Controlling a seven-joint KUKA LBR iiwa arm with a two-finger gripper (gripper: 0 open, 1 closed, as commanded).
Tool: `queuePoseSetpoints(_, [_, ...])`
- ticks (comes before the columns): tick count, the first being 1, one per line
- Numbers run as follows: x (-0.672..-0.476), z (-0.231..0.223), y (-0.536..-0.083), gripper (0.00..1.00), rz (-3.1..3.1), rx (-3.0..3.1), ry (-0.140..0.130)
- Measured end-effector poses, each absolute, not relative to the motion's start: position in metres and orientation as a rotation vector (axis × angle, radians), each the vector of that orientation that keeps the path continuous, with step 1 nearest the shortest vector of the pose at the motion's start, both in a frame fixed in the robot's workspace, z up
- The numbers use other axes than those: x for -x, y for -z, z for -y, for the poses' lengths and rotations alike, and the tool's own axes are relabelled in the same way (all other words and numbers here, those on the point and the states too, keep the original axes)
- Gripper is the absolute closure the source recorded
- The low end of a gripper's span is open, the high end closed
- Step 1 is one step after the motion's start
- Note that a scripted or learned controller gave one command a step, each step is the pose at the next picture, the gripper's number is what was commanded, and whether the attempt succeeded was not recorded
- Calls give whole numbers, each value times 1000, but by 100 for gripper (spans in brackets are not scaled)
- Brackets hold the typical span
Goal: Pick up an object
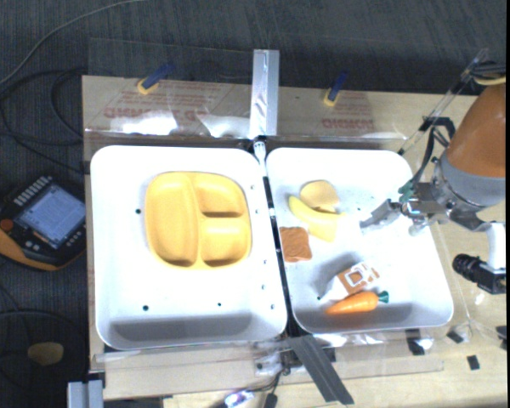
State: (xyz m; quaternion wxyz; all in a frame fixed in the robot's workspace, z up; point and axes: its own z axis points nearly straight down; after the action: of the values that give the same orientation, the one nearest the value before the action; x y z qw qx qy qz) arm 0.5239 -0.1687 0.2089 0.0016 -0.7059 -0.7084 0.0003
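I'm hovering my gripper (pixel 382 218) over the right bin (pixel 425 304), near its right wall, approach step. Jaw opening: can't tell, nothing visibly held. Next I'm needing a descent onto a target. Right bin is holding carrot (pixel 353 303), yellow pieces (pixel 316 211), brown block (pixel 296 243); left bin (pixel 119 313) is holding a yellow tray (pixel 197 219).

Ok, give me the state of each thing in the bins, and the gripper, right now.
yellow divided tray: upright, flat in the left bin.
yellow pieces: lying in the right bin, overlapping.
brown block: lying by the divider.
carrot: on its side, near the front wall.
small white-and-orange item: beside the carrot.
gripper: above the right bin, holding nothing.
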Motion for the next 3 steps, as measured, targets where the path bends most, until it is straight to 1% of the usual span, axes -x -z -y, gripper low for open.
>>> queuePoseSetpoints(1, [-603, 121, -125, 0, 2278, 2160, -4])
queuePoseSetpoints(2, [-578, 103, -92, 0, 2542, 1870, 9])
queuePoseSetpoints(3, [-579, 102, -102, 100, 2540, 1871, 16])
